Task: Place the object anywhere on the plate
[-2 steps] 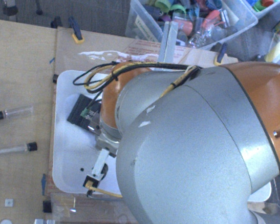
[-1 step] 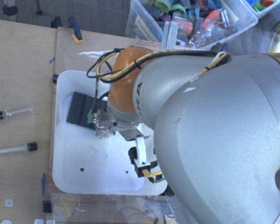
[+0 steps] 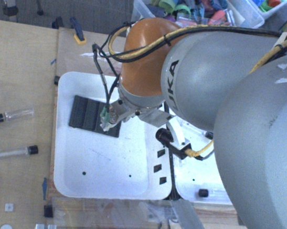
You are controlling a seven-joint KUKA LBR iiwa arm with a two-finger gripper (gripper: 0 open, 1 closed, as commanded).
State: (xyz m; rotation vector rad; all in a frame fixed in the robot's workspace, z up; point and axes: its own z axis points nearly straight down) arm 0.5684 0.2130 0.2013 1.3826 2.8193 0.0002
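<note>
Just left of centre, the claw [image 3: 109, 121] meets the dark ridged plate's [image 3: 85, 114] right edge, its spread impossible to tell.

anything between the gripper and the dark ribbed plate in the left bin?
Nothing. In the camera view the gripper hangs right over the right edge of the dark ribbed rectangular plate, which lies on the shallow white left bin.

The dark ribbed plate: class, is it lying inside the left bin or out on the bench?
Inside. The dark ribbed plate lies flat on the left bin floor, near its upper left corner, with the gripper at its right edge.
</note>
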